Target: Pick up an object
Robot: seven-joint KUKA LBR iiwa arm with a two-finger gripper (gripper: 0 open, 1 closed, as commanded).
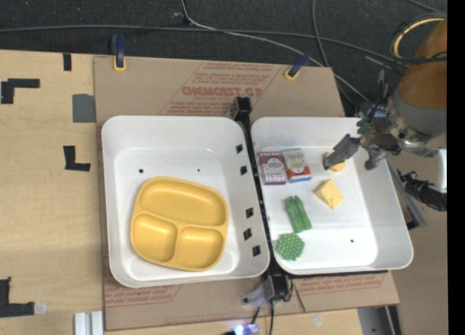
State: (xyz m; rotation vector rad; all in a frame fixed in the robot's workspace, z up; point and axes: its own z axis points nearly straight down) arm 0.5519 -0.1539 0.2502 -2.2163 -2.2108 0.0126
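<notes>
The right bin (pixel 378 253) holds a purple carton (pixel 272 168) and a small red-and-white box (pixel 296 165) side by side near its back left. A yellow cheese-like wedge (pixel 330 195) lies in the middle. A green ridged stick (pixel 297 214) and a round green studded piece (pixel 290 246) lie toward the front left. My gripper (pixel 357 153) hangs over the bin's back right part, above and to the right of the wedge. Its two dark fingers (pixel 338 155) are spread apart with nothing between them.
The left bin (pixel 116 137) holds a yellow divided plate (pixel 179 222). A black divider with clips (pixel 249 181) runs between the bins. Cables (pixel 218 25) cross the dark area at the back. Both bins sit on a brown cardboard sheet (pixel 211 86).
</notes>
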